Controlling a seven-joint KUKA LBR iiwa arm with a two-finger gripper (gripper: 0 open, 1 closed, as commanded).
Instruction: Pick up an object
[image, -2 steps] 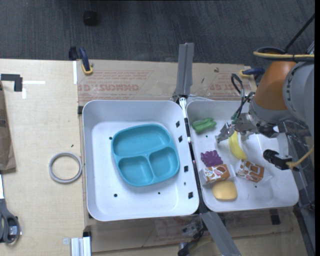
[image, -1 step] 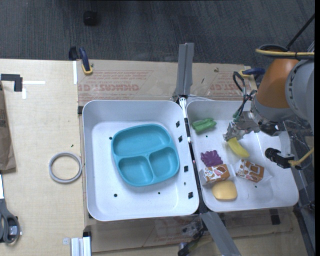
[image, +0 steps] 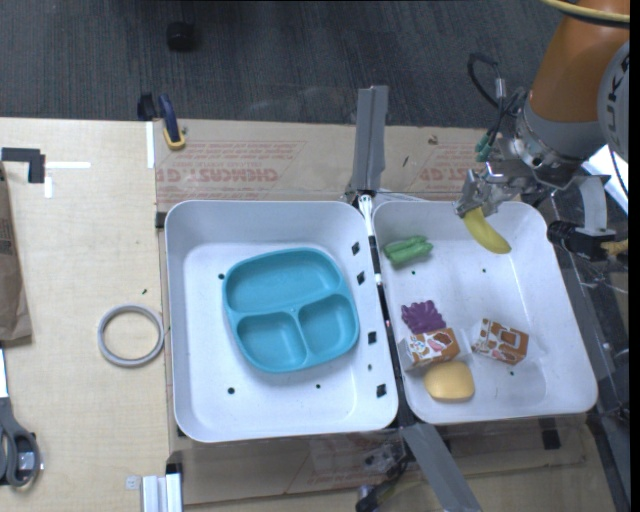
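A yellow banana (image: 487, 233) hangs at the far side of the right bin (image: 560, 300), its upper end caught between the fingers of my gripper (image: 472, 206). The gripper is shut on that end, and the banana slants down to the right beneath it. The arm comes in from the upper right, with its orange band above the wrist. Lower in the same bin lie a green vegetable (image: 407, 250), a purple bunch of grapes (image: 422, 316), two small printed packets (image: 432, 347) (image: 500, 342) and a round yellow piece (image: 450, 382).
The left bin (image: 190, 300) holds a blue divided plate (image: 290, 308). On the bench to the left lie a ring of tape (image: 130, 334) and scissors (image: 15, 450). A grey divider post (image: 370, 140) stands between the bins at the back.
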